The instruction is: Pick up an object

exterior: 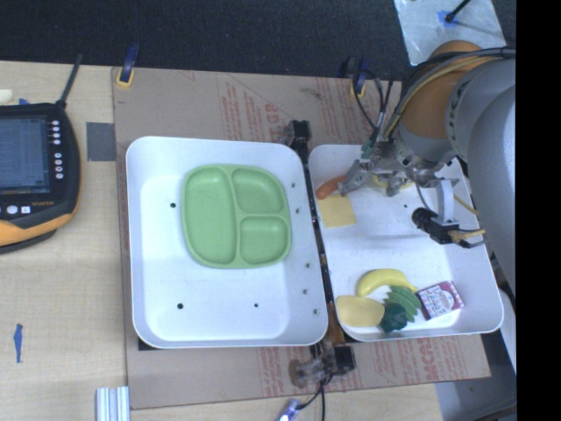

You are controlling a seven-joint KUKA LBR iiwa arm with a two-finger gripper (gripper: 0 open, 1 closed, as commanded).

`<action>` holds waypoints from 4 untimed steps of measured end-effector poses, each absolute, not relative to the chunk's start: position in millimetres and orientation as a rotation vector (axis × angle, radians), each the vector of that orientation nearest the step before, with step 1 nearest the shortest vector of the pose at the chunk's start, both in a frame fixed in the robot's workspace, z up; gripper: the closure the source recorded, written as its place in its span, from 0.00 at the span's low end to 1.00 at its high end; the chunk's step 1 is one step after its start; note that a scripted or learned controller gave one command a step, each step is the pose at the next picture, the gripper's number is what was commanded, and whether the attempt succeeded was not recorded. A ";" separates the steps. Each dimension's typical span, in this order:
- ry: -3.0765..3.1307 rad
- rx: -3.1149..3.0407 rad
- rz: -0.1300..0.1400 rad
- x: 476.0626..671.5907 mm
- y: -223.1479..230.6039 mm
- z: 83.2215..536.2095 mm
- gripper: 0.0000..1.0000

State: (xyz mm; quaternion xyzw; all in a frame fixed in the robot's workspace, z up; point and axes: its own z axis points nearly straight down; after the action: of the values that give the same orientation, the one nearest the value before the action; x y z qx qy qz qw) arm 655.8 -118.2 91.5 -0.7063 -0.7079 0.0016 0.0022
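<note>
Hand (364,175) low in right bin (456,274), far-left corner; grip state cannot be told. Orange carrot (330,185) just beside it, long axis slanting toward left wall, near yellow cheese slice (337,211).

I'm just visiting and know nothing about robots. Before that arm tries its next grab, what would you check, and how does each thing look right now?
1. Hand is over the right bin: ok.
2. Something lies close to grab: ok, an orange piece and a yellow square sit just beside the hand.
3. Object already between the fingers: cannot tell.
4. Fingers open or shut: cannot tell.
5. Other items out of the way: ok, the banana and the red carton lie at the bin's near end.
6. Green plate sits in the left bin, apart from the arm: ok.
</note>
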 end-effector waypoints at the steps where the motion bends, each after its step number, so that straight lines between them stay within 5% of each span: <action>1: -2.223 -2.220 0.003 656.2 -213.5 139.4 0.00; 2: -2.226 -2.213 0.004 647.9 -171.9 91.6 0.00; 3: -2.224 -2.216 0.005 609.2 -197.8 91.8 0.00; 4: -2.223 -2.215 0.005 565.7 -158.1 91.4 0.00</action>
State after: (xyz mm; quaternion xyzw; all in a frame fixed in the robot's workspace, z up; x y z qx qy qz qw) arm 565.7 -158.1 91.4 -0.7058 -0.7084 0.0017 0.0018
